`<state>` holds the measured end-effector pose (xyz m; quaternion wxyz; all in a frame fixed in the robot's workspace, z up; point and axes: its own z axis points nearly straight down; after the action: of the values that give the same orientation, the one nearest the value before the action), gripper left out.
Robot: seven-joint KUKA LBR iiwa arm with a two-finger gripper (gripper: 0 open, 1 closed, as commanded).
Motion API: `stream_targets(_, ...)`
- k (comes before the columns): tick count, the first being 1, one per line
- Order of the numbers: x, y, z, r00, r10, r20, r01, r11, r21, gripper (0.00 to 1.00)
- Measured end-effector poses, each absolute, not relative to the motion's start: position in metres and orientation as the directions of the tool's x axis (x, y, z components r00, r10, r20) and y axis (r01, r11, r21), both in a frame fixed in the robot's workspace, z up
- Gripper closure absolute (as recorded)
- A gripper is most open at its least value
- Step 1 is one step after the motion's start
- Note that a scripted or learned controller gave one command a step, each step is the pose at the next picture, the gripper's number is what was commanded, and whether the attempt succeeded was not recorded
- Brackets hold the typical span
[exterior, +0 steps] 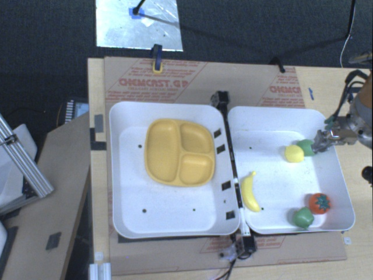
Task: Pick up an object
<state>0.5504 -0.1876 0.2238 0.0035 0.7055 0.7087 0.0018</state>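
From the camera above the bench, we see two shallow white bins side by side on a sheet of brown cardboard (175,77) with red printed letters. The cardboard lies on a pale wooden bench (96,98), and around the bench the floor is a dark blue-grey carpet (46,34). At the top, on the carpet, there is a shiny silver sheet (139,16) with a small blue mark on it. At the left edge we see a metal rail (20,159) standing at a slant.

The left bin (125,214) holds a yellow plate with three compartments (179,151); it lies flat near the middle of the bin, a little toward the far side.

The right bin (274,127) holds several toy foods. A yellow banana (250,192) lies near the wall between the two bins. A yellow lemon (294,153) lies toward the right side, and a small green object (305,147) touches it on its right. In the near right corner an orange-red tomato (319,202) sits just beside a green pepper (302,217).

The arm comes in from the right edge. Its gripper (322,142) is low over the right rim of the right bin, just beside the small green object. We cannot tell whether it is released or clenched, because this part is small and blurred.
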Motion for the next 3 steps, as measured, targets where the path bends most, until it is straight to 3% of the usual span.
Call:
stream_targets(1,0.559,-0.196,0.279,-0.004,1.000,-0.003,1.000,0.004,0.008,1.00)
stream_targets(3,0.585,-0.077,0.260,-0.011,1.000,0.002,1.000,0.011,0.003,1.00)
